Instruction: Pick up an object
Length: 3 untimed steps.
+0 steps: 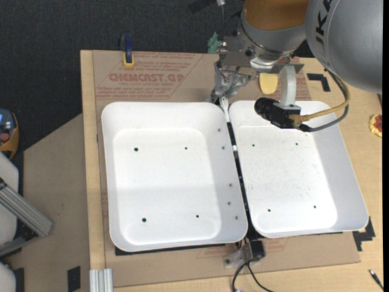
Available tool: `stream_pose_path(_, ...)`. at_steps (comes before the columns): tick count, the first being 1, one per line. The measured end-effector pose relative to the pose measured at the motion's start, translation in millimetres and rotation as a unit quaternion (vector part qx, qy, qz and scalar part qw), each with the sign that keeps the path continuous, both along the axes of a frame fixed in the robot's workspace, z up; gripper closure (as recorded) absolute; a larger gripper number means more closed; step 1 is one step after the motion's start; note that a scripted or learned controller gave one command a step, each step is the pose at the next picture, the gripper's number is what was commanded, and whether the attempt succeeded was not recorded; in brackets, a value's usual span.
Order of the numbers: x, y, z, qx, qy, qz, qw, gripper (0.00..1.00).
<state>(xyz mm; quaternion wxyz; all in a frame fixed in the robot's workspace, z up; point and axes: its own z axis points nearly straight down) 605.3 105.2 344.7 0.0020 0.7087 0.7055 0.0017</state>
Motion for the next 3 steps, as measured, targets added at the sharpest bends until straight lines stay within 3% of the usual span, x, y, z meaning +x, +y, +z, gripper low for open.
stream_pose_path(1,-27,120,-107,0.0006,0.008,0.008,0.9999,1.00)
stream_pose_path(2,-8,26,-10,-0.0001,-0.002,-0.002,1.0000,1.00)
stream_pose_path(3,-27,35,-14,0.0002,0.004,0.003,1.0000,1.00)
